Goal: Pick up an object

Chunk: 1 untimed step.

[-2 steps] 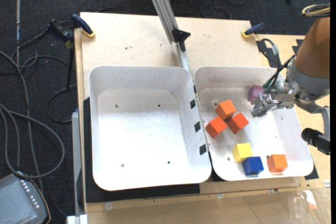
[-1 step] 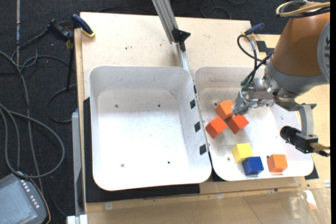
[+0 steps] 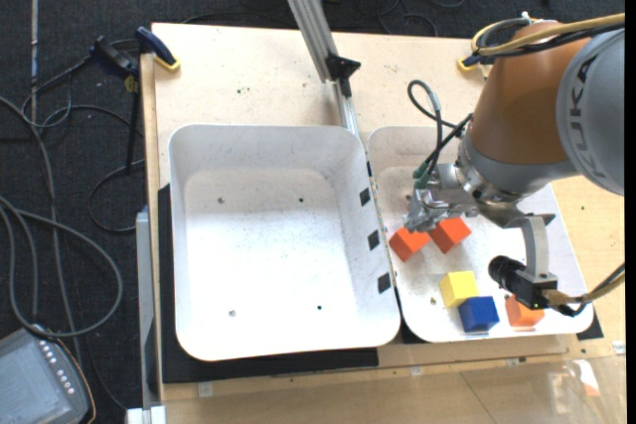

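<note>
My gripper (image 3: 427,216) hangs low over the left part of the right bin (image 3: 393,157), under the grey and orange arm (image 3: 537,114). Just below it lie two orange blocks, one (image 3: 407,243) to the left and one (image 3: 452,233) to the right, both seemingly resting on the bin floor. The gripper's tip sits right above the gap between them. A yellow block (image 3: 458,287) and a blue block (image 3: 478,314) lie nearer the front edge. A third orange block (image 3: 522,314) is partly hidden by a black fitting (image 3: 515,277).
The left bin (image 3: 268,243) lies beside the right one, sharing a raised wall (image 3: 370,213). A slanted metal bar (image 3: 303,0) runs from the top down to the bins' back edge. Clamps (image 3: 157,50) hold the bench corners. Cables (image 3: 427,104) trail off the wrist.
</note>
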### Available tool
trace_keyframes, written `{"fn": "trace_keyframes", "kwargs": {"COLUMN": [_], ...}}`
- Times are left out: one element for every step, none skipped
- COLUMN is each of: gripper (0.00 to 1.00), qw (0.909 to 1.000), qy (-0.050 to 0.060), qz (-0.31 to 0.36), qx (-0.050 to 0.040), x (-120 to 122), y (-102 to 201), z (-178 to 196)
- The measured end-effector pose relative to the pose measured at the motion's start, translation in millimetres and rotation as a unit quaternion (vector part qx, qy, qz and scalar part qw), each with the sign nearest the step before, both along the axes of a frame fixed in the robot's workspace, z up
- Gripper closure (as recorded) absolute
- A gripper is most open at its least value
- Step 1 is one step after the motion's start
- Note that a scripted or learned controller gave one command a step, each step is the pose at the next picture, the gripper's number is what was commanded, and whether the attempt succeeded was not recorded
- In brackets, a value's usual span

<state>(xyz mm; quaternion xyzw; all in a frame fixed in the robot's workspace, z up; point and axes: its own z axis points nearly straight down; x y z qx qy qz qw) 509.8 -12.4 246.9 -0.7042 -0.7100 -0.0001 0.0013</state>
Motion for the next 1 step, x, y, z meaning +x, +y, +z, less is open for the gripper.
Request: {"fn": "trace_keyframes", "kwargs": {"gripper": [1.0], "qw": [1.0], "qy": [-0.001], "qz": [0.0], "qx": [-0.0001], "x": [3.3], "y": [50.9], "z": [3.4]}}
